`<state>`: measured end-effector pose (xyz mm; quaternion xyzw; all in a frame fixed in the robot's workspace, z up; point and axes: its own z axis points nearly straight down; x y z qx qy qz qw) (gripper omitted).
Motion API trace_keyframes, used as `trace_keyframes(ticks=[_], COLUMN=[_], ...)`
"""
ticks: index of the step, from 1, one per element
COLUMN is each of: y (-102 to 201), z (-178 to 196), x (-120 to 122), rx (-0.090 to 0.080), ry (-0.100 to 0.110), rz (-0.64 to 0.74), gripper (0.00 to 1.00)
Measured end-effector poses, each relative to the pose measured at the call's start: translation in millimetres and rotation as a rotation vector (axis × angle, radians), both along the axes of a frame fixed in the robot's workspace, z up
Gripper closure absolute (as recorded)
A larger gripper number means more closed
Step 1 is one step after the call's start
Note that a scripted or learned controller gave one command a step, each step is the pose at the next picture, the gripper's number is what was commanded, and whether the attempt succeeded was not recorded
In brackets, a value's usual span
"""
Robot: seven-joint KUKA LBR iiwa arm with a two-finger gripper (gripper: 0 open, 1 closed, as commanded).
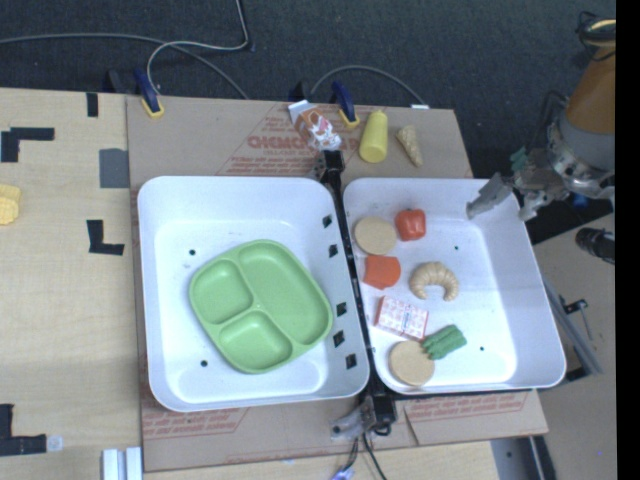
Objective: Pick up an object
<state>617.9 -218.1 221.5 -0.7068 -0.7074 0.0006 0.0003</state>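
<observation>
The right bin [520, 298] holds several toy foods: a tan round cookie [376, 235], a red pepper [410, 224], an orange-red piece [381, 270], a croissant [435, 280], a pink wafer packet [401, 318], a green vegetable [443, 342] and a second tan disc [410, 364]. My gripper [505, 195] hangs over the bin's upper right rim, apart from all of them. Its fingers spread with nothing between them.
The left bin [165, 298] holds a green divided plate [260, 305]. Behind the bins on the cardboard lie a yellow bottle [373, 136], a cone [410, 144] and a small packet [316, 124]. Cables run across the back.
</observation>
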Motion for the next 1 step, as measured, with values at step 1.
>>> trace_keyframes(ticks=[1], y=[43.6], z=[-134.9], x=[21.0], rx=[-0.001], ry=[-0.003], rz=[0.001], gripper=[0.0])
